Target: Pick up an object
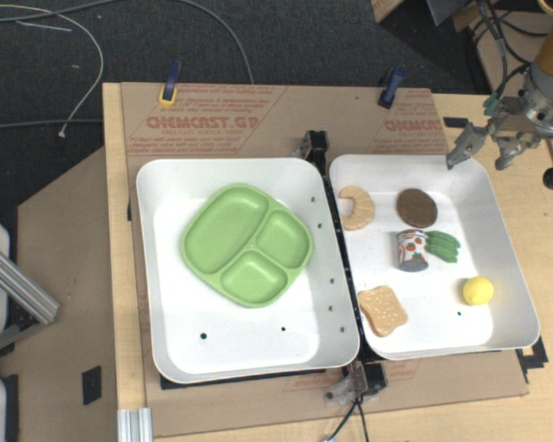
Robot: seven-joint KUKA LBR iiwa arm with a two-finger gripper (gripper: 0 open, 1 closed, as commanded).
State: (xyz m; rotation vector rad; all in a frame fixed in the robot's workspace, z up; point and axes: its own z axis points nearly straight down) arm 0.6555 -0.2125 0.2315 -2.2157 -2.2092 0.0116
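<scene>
I've got the gripper (484, 150) hanging over the back right corner of the right bin (507, 247), fingers apart w/ nothing between them. Nothing is picked yet.

All candidates sit in that bin: brown disc (417, 207) nearest the back, bagel piece (356, 207) by the left wall, small can (412, 250) mid-bin w/ green veg toy (442, 244) touching its right side, yellow ball (477, 290) toward the right edge, toast slice (382, 309) near the front left corner. Green divided plate (247, 244) sits alone in the left bin (166, 293).

Risks as I see them:
- Straight descent from here prob lands on the rim or bare floor, closing on air.
- Disc, toast and bagel lie flat, so fingers may skate over them.
- Can and veg touch, so going for one likely shoves the other or jams a fingertip between.
- Ball prob rolls off if pinched off-centre.
</scene>
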